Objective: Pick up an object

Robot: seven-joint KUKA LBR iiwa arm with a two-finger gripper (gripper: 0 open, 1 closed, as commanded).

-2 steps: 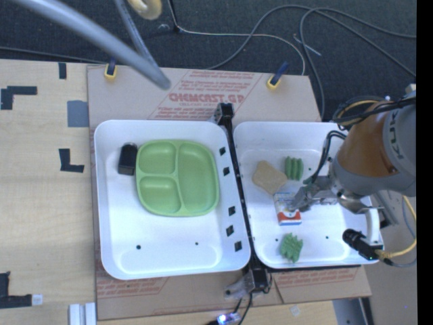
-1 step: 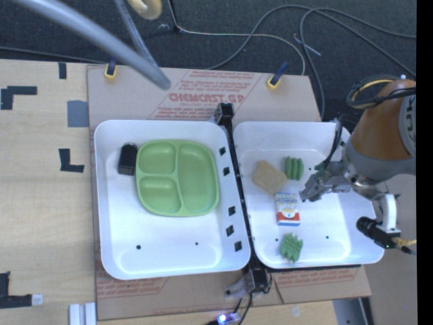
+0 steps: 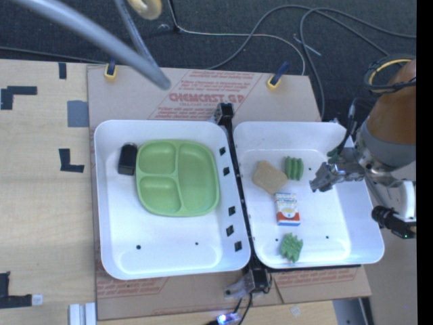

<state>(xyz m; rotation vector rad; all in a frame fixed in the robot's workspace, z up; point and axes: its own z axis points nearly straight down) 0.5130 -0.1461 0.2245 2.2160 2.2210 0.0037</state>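
End effector [image 3: 323, 180] hovers over right bin [image 3: 352, 242], touching nothing.

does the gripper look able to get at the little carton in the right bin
Probably yes. The gripper hangs over the right bin, just right of the carton. The carton lies apart from the tan sponge and green toy, nothing between.

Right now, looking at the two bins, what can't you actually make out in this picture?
- Gripper: small and dark in the camera view; finger state unreadable.
- Arm: cut off by the right edge.
- Small carton: label print too small to read.
- Black object beside the green tray: too dark to identify.
- Green pieces: too small to tell what they are.
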